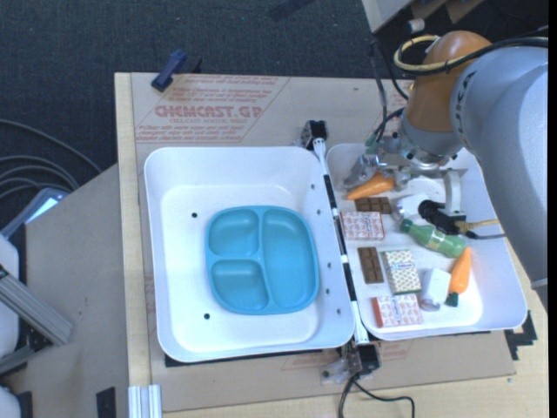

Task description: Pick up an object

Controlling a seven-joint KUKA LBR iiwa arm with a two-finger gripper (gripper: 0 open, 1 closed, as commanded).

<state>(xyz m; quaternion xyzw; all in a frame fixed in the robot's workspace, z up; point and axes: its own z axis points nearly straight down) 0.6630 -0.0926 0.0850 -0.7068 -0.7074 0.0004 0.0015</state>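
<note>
Crowded right bin [505, 307], hand [376, 165] by carrot [372, 185], grip unclear, green bottle [432, 237] near.

Your grey KUKA arm with the orange wrist band [448, 81] is reaching in from the right, wrist bending downward. Your two-finger metal gripper [376, 169] is hanging low.
</note>
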